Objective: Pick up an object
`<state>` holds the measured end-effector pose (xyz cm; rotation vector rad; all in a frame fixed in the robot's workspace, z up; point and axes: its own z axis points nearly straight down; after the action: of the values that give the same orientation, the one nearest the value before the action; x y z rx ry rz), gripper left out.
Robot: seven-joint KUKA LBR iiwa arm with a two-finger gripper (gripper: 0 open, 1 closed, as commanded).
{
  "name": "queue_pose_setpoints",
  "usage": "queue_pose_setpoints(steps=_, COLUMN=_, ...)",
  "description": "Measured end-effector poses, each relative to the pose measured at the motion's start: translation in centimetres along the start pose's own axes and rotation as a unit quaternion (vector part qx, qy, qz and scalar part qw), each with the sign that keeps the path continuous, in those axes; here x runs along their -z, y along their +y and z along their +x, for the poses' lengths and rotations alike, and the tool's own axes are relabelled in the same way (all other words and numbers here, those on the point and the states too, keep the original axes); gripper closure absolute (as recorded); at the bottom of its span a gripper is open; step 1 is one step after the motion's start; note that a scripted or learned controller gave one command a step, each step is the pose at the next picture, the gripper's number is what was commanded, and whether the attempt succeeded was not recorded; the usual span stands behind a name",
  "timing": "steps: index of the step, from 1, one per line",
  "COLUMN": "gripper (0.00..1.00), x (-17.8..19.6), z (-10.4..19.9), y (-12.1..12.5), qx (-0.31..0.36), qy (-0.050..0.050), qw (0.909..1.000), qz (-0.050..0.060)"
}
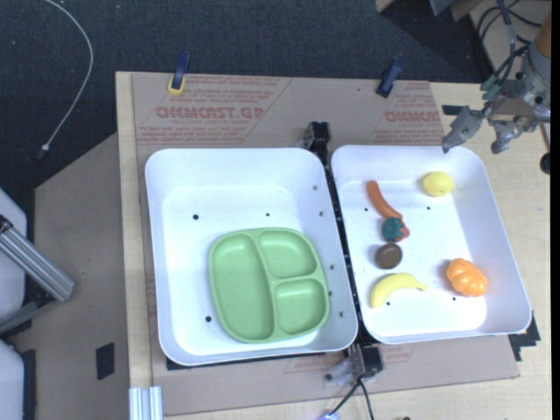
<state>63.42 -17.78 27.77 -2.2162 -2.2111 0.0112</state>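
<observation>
The right bin holds a yellow lemon, an orange carrot, a teal and red round fruit, a brown ball, a yellow banana and an orange pepper. My gripper hangs at the top right, above the bin's far right corner, up and to the right of the lemon. Its two fingers are spread apart with nothing between them.
The left bin holds a green divided plate. A black clamp sits between the bins at the far edge. Blue and yellow clips hold the cardboard underlay at the back.
</observation>
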Motion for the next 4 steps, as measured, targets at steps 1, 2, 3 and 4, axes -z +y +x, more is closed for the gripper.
queue_pose_setpoints(steps=1, gripper=0.0, x=0.7, z=0.1, y=0.2, qx=0.001, qy=-0.001, qw=1.0, qz=-0.006)
queue_pose_setpoints(steps=2, gripper=0.0, x=-3.3, z=0.1, y=0.1, qx=0.001, qy=-0.001, qw=1.0, qz=-0.005)
queue_pose_setpoints(steps=3, gripper=0.0, x=-7.7, z=-0.3, y=-0.1, qx=0.001, qy=-0.001, qw=1.0, qz=-0.003)
queue_pose_setpoints(steps=4, gripper=0.0, x=-12.0, z=-0.3, y=-0.3, qx=0.001, qy=-0.001, qw=1.0, qz=-0.003)
